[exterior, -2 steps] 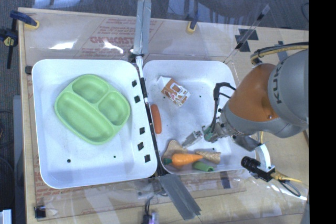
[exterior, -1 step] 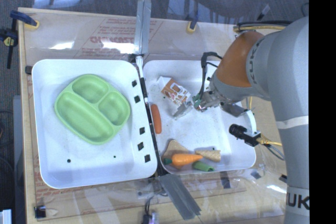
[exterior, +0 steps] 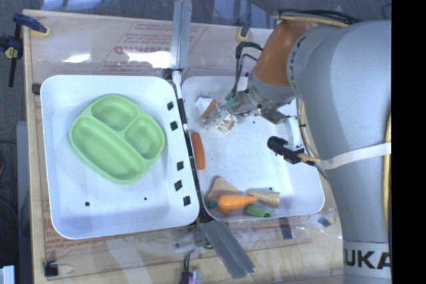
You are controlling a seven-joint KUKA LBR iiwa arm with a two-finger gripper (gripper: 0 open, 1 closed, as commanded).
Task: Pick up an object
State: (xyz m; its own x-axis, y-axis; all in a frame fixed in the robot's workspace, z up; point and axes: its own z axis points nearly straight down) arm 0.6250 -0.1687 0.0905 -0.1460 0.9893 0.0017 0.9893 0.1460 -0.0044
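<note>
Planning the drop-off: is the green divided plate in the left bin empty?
Empty. The green plate lies flat in the left bin, and all three compartments show bare green.

Green divided plate (exterior: 117, 137) in left bin (exterior: 53, 209); gripper (exterior: 234, 105) at frame centre above small brown-and-white object (exterior: 217, 115) in right bin (exterior: 309, 199).

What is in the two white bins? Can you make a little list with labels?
left bin: green divided plate
right bin: carrot, orange sausage, green piece, tan wedge, small crumpled item
arm: reaching into the right bin
tool: beside the small crumpled item at the bin's far end
</note>
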